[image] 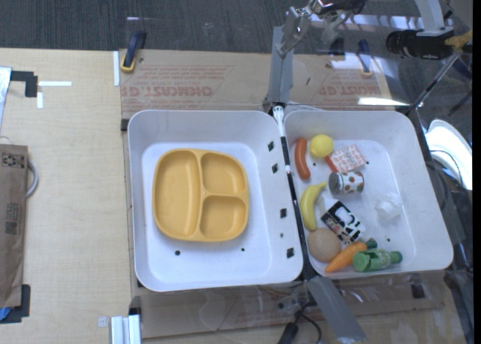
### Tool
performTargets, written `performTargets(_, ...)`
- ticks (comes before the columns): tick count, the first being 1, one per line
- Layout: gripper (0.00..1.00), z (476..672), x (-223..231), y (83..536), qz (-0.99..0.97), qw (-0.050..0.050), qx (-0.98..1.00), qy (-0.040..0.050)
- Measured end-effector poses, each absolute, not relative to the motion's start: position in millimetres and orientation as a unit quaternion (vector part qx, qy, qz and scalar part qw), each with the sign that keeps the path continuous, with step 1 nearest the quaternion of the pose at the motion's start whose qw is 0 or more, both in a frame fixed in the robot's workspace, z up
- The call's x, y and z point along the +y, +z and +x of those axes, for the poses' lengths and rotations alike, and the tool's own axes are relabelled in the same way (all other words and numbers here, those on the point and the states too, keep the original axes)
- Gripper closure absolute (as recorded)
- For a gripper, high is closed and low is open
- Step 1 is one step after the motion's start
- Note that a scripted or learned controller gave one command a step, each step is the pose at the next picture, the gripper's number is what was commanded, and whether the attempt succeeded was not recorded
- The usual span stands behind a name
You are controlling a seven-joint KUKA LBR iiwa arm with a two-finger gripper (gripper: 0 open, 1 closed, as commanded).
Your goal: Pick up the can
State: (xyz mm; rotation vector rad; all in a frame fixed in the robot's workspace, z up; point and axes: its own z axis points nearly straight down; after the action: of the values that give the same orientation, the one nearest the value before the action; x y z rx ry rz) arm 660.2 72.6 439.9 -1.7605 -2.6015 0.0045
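Note:
The can (347, 182) is small, with a red-and-white label and a metal end. It lies on its side in the middle of the right bin (421, 185), between a red-and-white packet (347, 158) behind it and a black-and-white box (343, 219) in front. My gripper (299, 21) hangs high above the bench behind the bins, over the cardboard, well away from the can and to its far left. Nothing shows in its grasp.
The right bin also holds a lemon (322, 145), a red sausage (301, 158), a banana (311, 205), a beige round thing (324, 245), a carrot (346, 257), a green bottle (376, 260) and a white lump (388, 208). A yellow divided plate (201, 194) lies in the left bin (143, 185).

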Motion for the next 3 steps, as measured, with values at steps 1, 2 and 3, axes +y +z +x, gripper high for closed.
performTargets(1,0.0,659.3,154,311,-0.579,0.001,-0.815,0.0025)
performTargets(2,0.0,659.7,219,329,-0.658,0.0,-0.753,0.0019)
performTargets(3,0.0,660.2,223,440,-0.543,0.0,-0.84,0.0019)
